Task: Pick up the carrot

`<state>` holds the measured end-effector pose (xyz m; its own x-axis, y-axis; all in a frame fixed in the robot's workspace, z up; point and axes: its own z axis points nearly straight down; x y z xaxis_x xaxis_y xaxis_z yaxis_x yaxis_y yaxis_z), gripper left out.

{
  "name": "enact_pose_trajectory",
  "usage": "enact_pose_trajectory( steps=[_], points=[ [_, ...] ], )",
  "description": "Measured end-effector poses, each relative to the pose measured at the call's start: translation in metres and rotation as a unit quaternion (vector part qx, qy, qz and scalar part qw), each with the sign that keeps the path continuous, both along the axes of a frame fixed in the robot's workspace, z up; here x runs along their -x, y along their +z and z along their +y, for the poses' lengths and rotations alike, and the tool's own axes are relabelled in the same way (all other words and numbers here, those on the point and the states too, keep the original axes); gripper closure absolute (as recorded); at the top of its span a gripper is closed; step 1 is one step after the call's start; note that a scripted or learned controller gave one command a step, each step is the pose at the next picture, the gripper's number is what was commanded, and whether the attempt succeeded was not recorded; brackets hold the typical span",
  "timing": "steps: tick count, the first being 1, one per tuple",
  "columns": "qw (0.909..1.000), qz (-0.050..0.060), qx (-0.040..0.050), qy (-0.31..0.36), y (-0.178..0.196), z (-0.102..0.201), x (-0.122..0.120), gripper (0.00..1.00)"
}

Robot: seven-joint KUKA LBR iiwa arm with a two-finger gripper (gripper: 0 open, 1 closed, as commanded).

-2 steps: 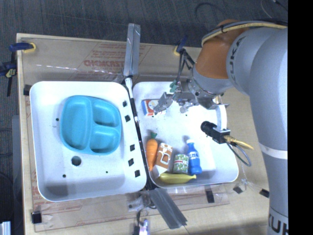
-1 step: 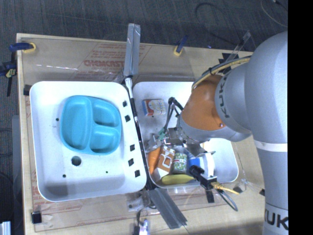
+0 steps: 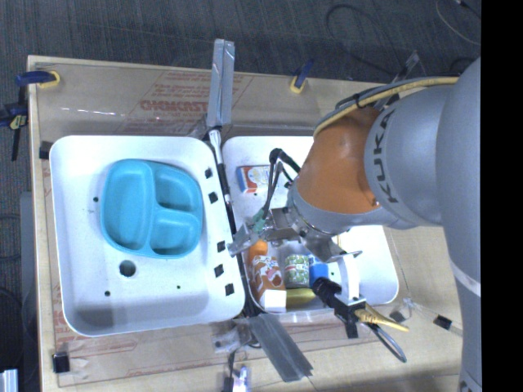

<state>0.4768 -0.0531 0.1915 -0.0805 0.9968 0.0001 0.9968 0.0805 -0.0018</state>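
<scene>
Over the right bin (image 3: pixel 384 278), low among packets beside the carrot (image 3: pixel 258 248), near the divider: tool (image 3: pixel 274 229), state impossible to tell under the wrist. Carrot apparently not lifted yet; grasp and raise probably left.

— What lies under the bench (image 3: pixel 122 88)?
— Dark grey carpet (image 3: pixel 122 15), with thin cables (image 3: pixel 351 11) looping across it.
— And the bench top?
— Pale wood with faded red printing, blue clamps (image 3: pixel 37 78) on its edges.
</scene>
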Motion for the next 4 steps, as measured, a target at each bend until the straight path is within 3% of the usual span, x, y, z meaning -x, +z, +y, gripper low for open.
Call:
enact_pose_trajectory(
  steps=[1,2,3,4],
  points=[
    [0.9981,-0.011,-0.0045,0.06,-0.064,-0.025,-0.039,0.0],
    [0.9993,0.0,-0.0002,0.038,0.023,0.003,-0.026,0.0],
    [0.9988,-0.007,-0.0113,-0.048,-0.069,-0.029,-0.049,0.0],
    [0.9992,-0.002,-0.0252,-0.032,-0.058,-0.008,-0.052,1.0]
  ],
)
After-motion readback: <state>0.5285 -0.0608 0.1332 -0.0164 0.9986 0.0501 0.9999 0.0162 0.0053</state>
